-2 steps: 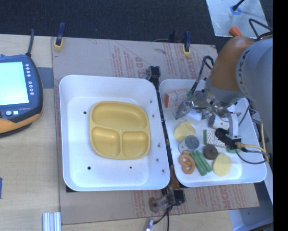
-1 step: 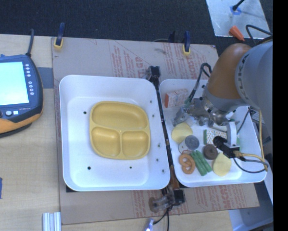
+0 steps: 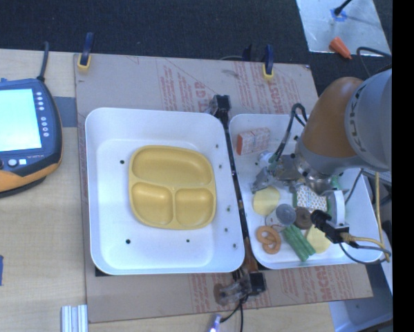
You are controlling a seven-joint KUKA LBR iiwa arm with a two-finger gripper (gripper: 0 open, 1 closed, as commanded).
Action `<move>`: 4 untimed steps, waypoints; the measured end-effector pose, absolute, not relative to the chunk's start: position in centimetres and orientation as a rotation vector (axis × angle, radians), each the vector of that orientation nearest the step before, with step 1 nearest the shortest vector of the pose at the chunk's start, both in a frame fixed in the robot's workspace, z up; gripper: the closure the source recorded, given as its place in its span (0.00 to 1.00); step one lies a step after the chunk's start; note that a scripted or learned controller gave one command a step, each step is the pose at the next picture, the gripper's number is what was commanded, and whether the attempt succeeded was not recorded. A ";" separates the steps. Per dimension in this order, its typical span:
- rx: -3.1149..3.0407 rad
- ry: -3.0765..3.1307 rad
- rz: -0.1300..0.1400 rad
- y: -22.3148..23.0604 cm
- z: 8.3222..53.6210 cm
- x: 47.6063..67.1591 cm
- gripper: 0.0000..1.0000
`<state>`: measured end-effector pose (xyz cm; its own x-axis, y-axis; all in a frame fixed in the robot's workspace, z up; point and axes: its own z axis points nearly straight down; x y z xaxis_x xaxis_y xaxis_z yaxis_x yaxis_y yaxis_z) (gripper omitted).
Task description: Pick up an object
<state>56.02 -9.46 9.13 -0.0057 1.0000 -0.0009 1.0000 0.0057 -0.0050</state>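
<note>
Brown board covers the bench (image 3: 193, 81) under two white bins. Left bin (image 3: 103, 185) holds a yellow divided tray (image 3: 172, 185). Over the right bin (image 3: 245, 126), the gripper (image 3: 279, 175) sits low among small objects (image 3: 289, 227); its grip state can't be told.

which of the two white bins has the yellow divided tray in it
The left bin: the yellow three-compartment tray lies in its middle. The right bin holds small mixed items, with the arm above it.

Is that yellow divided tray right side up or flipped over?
Right side up. The yellow tray lies flat in the left bin, its three hollow compartments facing upward.
</note>
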 end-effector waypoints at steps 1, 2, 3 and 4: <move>-2.214 -2.225 0.005 -13.2 9.1 48.6 0.00; -2.207 -2.232 0.006 -13.2 10.2 48.6 1.00; -2.219 -2.224 0.002 -18.9 21.7 50.3 1.00; -2.217 -2.224 0.003 -18.9 21.6 50.3 0.00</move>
<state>50.27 -18.90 21.64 -0.0029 1.0000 -0.0004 1.0000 0.0029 -0.0020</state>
